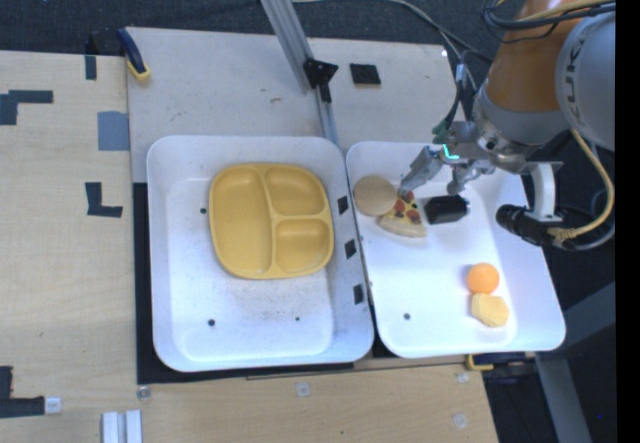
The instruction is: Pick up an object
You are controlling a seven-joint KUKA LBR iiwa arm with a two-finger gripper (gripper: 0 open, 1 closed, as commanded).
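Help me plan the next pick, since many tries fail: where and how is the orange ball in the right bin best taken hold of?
Grip the orange ball across its widest middle, coming straight down from above. It is round, so any lower or higher pinch would likely slip. Set the fingers left and right in the view: the yellow piece sits close on its near side, while the bin floor to its left is bare.

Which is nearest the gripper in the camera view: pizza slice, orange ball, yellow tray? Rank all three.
From the gripper:
1. Pizza slice, right bin, just below the fingertips.
2. Orange ball, right bin, lower right.
3. Yellow tray, left bin, centre.
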